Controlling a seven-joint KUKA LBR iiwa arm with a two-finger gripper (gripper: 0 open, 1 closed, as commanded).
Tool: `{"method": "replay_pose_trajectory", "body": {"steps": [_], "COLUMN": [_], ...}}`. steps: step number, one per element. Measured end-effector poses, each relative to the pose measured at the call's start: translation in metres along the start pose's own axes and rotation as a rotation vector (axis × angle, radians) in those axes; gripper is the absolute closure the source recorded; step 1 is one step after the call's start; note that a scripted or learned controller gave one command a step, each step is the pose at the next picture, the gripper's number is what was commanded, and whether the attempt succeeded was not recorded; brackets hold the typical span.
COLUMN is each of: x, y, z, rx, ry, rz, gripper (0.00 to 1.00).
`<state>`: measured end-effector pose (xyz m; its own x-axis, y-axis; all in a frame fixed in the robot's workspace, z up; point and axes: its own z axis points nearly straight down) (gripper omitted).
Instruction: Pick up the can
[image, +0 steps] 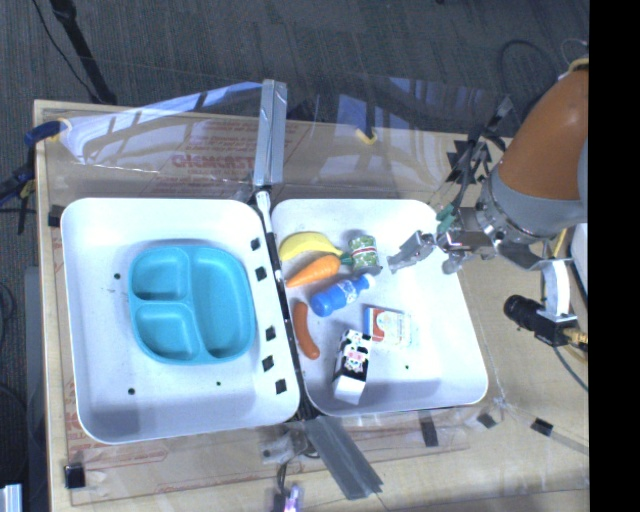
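My gripper (428, 252) hangs over the right white bin (455, 345), just right of the small green-labelled can (362, 251) beside the yellow banana (306, 244)

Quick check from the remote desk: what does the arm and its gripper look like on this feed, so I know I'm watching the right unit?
The arm is bulky and rounded, with an orange band above a grey wrist section. Black cables loop around its upper side. The gripper is small, grey metal, with thin fingers; one reaches over the right bin.
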<state>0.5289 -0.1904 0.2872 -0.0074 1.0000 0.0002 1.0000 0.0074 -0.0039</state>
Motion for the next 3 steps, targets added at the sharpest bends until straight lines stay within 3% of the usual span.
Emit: {"method": "replay_pose_trajectory", "body": {"steps": [1, 2, 3], "x": [0.036, 0.046, 0.056], "y": [-0.007, -0.047, -0.007], "z": [0.186, 0.195, 0.172], "rx": [-0.004, -0.007, -0.001], "ry": [-0.001, -0.001, 0.001], "rz": [-0.119, -0.040, 0.044], "gripper": [0.00, 0.00, 0.00]}}
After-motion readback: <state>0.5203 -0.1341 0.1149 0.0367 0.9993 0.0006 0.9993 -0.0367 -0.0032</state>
